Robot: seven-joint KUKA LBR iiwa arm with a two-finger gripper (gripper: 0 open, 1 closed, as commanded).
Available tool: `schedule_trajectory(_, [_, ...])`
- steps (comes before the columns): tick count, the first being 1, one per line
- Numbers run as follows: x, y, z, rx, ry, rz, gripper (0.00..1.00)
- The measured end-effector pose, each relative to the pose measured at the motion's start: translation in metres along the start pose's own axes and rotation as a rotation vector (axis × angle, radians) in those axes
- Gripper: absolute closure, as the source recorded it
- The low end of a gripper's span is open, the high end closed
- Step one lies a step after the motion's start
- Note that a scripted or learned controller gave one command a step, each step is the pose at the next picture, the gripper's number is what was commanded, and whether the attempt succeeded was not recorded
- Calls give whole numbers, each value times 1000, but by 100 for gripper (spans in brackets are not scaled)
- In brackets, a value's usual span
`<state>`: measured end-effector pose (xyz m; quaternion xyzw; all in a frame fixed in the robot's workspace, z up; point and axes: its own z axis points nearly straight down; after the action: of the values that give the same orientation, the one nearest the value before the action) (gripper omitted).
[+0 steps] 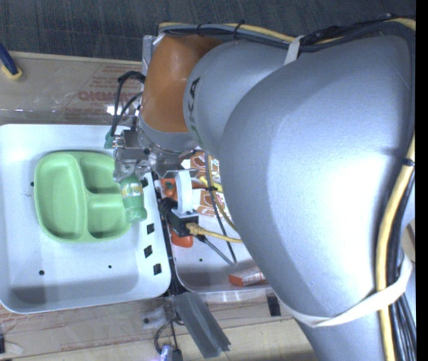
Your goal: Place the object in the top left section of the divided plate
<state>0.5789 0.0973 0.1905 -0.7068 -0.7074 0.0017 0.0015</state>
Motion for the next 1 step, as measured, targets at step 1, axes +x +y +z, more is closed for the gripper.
schedule_trajectory(1, [0, 0, 0, 0, 0, 0, 0])
